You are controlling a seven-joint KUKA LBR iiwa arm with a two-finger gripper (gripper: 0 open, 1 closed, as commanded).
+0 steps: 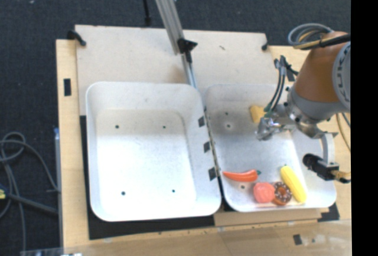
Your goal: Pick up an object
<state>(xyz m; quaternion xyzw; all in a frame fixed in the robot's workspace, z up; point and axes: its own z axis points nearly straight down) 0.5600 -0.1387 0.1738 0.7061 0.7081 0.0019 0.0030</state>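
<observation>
The arm [322, 81] reaches in from the right, orange band uppermost, wrist bent downward, its gripper [266, 128] hanging low and pointing left.

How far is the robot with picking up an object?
Done: the gripper is down in the right bin, beside a small yellow piece. In hand: nothing visible. Left: the grasp and lift; the chili, corn and pink piece lie near the front.

Grey arm [322, 81], orange band, looped grey-green cables, metallic wrist.
</observation>
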